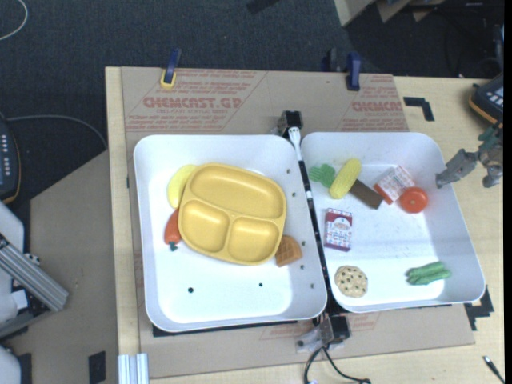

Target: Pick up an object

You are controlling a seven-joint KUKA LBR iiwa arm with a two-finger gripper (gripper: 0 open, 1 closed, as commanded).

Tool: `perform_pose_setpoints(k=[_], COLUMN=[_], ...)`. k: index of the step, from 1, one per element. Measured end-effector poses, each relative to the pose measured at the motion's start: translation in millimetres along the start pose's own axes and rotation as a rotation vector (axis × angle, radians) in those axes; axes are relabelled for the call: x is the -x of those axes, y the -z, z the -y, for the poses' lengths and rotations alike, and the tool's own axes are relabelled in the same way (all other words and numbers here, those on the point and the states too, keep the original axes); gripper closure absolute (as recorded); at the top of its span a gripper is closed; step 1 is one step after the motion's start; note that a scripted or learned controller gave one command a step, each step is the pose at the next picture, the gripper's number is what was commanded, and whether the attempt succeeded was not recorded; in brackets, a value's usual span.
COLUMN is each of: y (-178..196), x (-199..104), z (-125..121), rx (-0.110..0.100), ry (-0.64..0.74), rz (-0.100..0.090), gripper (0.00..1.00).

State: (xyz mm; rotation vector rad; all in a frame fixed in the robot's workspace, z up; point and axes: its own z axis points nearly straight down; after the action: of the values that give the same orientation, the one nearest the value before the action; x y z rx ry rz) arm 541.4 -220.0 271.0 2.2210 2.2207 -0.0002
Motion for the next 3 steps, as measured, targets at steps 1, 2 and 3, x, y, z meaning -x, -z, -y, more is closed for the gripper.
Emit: perform_pose_setpoints(k=[1, 2, 3], y=[-48.6, -105.0, -149.6], x=[-5.1, -15.6, -11.2], z=[8.7, 6.3, 5.3], rx=[-0.006, -0.007, -0.006], ry=[0.000, 0.001, 0.000], rz=[-0.003, -0.004, -0.003], gripper=[0.00, 0.00, 0.00])
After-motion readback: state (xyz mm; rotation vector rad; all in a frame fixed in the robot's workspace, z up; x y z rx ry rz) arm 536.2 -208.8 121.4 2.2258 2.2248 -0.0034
